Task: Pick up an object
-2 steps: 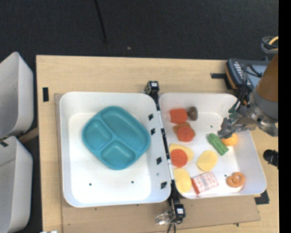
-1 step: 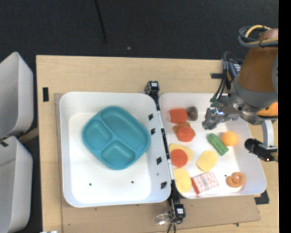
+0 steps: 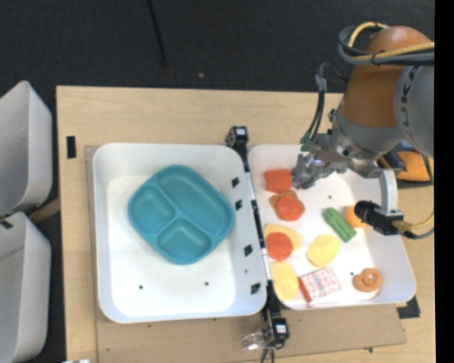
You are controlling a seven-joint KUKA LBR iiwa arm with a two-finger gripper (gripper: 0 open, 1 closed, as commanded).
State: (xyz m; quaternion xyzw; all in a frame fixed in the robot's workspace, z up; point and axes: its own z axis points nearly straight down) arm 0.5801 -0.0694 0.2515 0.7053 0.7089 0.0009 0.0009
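The right bin [image 3: 386,278] holds several toy foods: an orange block [image 3: 278,180], a red-orange round piece [image 3: 290,207], another red round piece [image 3: 279,244], a yellow piece [image 3: 323,249], a pale yellow piece [image 3: 285,280], a green stick [image 3: 338,224], a red-and-white packet [image 3: 319,284] and a small orange ring [image 3: 368,280]. My gripper [image 3: 309,169] hangs low over the bin's back part, just right of the orange block and above the red-orange round piece. Nothing shows between its fingers.
The left bin [image 3: 113,278] carries a blue divided tray [image 3: 181,213]. An orange piece [image 3: 353,215] lies partly behind a black part of the arm [image 3: 378,216]. Black clips line the divider between the bins. White chairs stand at the far left.
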